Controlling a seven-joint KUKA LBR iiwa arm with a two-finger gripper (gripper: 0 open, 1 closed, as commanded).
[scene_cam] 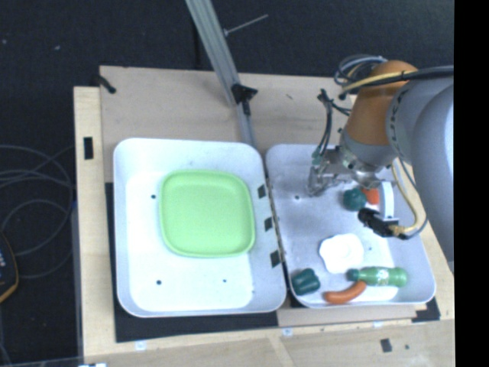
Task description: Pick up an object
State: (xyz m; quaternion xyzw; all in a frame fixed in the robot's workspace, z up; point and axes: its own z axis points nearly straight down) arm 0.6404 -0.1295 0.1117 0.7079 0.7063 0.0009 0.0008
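My gripper hangs over the back left part of the right bin, above bare bin floor. A teal round object and a small orange piece lie just to its right, partly under the wrist. Toward the front of that bin lie a white lump, a green bottle on its side, an orange sausage-shaped thing and a dark green block at the front left corner. I see nothing held in the gripper.
The left bin holds a light green square plate at its middle. A grey metal post slants up from the back of the bench between the bins. Black cables loop beside the wrist.
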